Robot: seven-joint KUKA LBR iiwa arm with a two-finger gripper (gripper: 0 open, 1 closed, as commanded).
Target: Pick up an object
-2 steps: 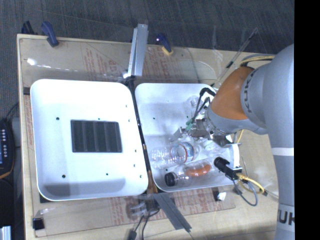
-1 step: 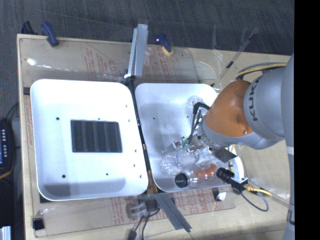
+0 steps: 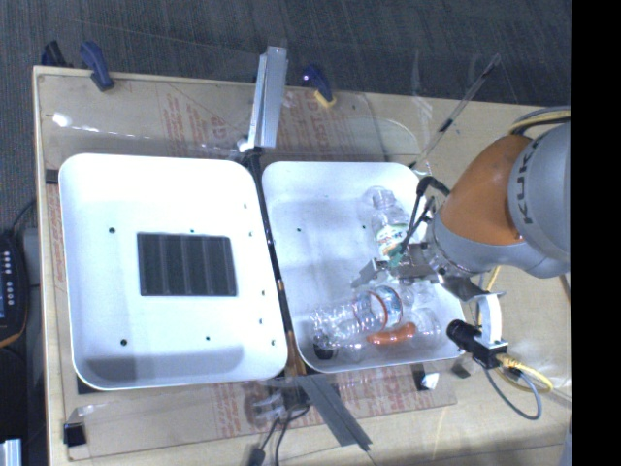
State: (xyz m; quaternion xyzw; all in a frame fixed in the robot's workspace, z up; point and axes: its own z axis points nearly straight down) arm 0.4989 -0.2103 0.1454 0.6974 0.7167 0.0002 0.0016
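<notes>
- We take the right bin [image 3: 320,187] as our landmark; its shallow white plastic walls have rounded corners and a smooth, slightly glossy floor.
- Our gripper [image 3: 403,265] hangs over the near-right part of that bin, under the grey arm with its orange band [image 3: 480,202]. How far it is open, and whether it has hold of anything, we cannot tell from this slanted view.
- The likeliest objects to pick are two clear plastic bottles. One lies on its side along the bin's near wall [image 3: 354,320], ribbed and crinkled, with an orange-red item [image 3: 393,336] touching it. The other [image 3: 388,216] lies toward the bin's far-right side, just beyond the gripper, with a label showing green.
- We judge the main risk to be slippage: thin, round, see-through bottles are smooth and yield under pressure, so a squeeze off their centre line could squirt one sideways or let it roll.
- The near bottle sits close to the bin's wall, so a descent there might strike the rim or pin the bottle against it.
- Left of the right bin, the left bin [image 3: 97,192] has a dark ribbed rectangular panel [image 3: 186,265] on its floor.
</notes>
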